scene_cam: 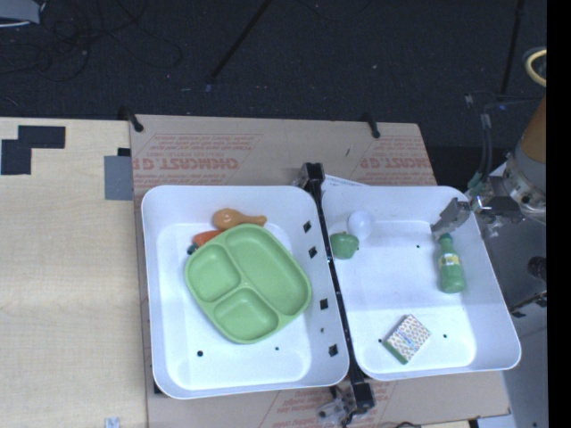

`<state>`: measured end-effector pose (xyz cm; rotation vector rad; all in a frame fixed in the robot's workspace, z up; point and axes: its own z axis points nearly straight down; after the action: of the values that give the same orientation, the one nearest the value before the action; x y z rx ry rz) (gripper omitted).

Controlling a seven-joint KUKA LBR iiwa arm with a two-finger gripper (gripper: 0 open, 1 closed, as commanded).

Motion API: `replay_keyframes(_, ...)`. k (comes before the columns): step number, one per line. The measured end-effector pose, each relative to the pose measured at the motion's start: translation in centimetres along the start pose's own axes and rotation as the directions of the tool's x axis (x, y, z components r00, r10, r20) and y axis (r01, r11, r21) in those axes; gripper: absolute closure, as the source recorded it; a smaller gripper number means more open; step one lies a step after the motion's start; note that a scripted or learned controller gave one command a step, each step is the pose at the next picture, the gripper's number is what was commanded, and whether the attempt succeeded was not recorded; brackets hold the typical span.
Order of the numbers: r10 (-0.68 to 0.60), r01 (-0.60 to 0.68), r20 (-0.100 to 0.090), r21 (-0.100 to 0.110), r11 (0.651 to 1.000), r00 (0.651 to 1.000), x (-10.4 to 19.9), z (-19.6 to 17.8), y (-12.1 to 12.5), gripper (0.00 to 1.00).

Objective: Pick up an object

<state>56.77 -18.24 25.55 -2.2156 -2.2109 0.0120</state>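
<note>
Two white bins sit side by side on the worktop (71, 266), over a sheet of cardboard (268, 150). The left bin (165, 328) holds a green divided plate (247, 282) lying flat at its middle; an orange toy (234, 218) pokes out from behind the plate's upper edge, touching it. In the right bin (482, 346), a green bottle (451, 267) lies near the right wall, a small patterned box (408, 338) rests toward the lower middle, and a green ball (343, 244) sits beside a white ball (359, 224) at the upper left corner. The gripper (449, 218) hangs at the frame's right, just above the bottle's top; whether it is open or closed cannot be told, and nothing is visibly held.
</note>
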Motion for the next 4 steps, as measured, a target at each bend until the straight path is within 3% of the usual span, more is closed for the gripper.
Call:
replay_keyframes(1, -0.002, 0.002, 0.003, -0.012, 1.000, 1.000, 0.0, -0.7, 0.2, 0.00)
replay_keyframes(2, -0.003, 0.003, 0.001, -0.006, 1.000, 1.000, 0.3, 4.4, 1.2, 0.00)
replay_keyframes(3, -0.001, 0.002, 0.001, -0.006, 1.000, 1.000, -0.5, 9.4, 0.7, 0.00)
replay_keyframes(4, 0.000, 0.000, 0.000, -0.005, 1.000, 1.000, 0.5, 15.0, 0.4, 0.00)
